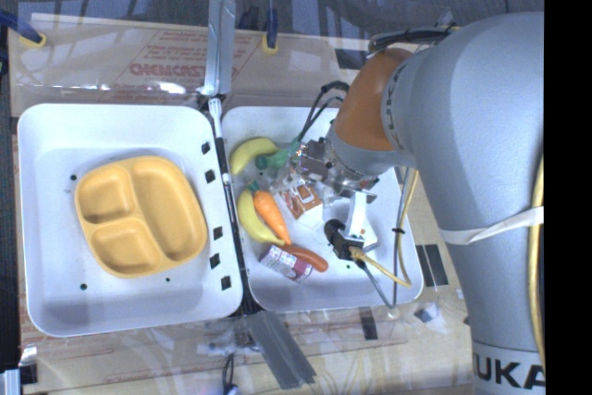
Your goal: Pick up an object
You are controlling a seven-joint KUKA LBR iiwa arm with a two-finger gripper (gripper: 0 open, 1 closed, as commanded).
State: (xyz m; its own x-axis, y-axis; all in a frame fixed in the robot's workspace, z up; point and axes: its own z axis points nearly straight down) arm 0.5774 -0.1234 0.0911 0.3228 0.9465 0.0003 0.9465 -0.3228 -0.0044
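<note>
Toy food heaped in the right bin [388,287], below the hand [310,169].
The carrot [270,212] lies across a banana [248,217] at the bin's left; judged light, rigid, slick plastic, best pinched mid-length. The hand's opening cannot be told.

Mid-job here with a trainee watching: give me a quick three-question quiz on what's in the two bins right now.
1. True or false: the yellow divided plate lies in the left bin.
2. Which lies on the right bin floor? A) carrot B) hammer C) mug
3. Fill in: the tool is over the ____ bin.

Key: 1 true. 2 A. 3 right; it sits among the items near a banana, and whether it grips anything cannot be told.
</note>
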